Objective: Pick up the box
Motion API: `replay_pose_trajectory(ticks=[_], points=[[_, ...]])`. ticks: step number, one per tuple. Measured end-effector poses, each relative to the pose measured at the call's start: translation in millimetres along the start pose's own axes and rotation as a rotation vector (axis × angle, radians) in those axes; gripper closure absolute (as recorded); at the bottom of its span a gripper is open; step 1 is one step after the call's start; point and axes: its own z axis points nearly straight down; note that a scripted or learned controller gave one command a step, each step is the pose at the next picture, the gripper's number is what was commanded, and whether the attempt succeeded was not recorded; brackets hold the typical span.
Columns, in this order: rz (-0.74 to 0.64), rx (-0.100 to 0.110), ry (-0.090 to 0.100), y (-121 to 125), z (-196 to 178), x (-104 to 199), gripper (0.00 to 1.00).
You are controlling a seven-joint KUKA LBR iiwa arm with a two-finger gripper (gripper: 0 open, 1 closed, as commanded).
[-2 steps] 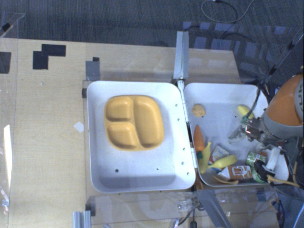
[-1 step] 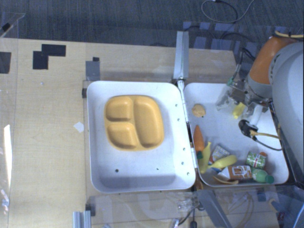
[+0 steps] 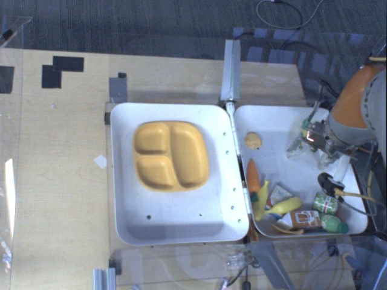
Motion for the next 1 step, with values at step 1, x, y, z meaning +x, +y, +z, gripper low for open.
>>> replay_pose_trajectory(ticks=[1], points=[[-0.071,-0.002,0.004,-68.2,-1.9,42.4,0.00]])
